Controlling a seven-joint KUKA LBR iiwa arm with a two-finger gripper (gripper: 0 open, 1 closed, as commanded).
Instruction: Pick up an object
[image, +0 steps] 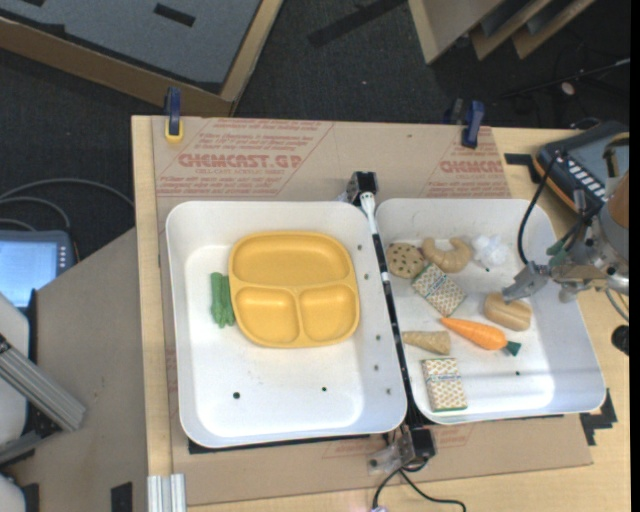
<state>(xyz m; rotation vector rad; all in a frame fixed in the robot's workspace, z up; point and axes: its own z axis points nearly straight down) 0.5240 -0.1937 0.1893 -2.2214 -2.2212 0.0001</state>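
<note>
nothing lifted yet. gripper (522, 287) sits low at 3 o'clock in the right bin (560, 400), beside the bread roll (508, 312); can't tell its grip state. grasp and lift remain.

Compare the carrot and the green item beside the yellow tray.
The carrot is orange with a green end; the green item is all green. The carrot lies in the right bin at a slant; the green item lies in the left bin, running roughly top to bottom against the tray. Both are long, narrow and lying flat.
</note>
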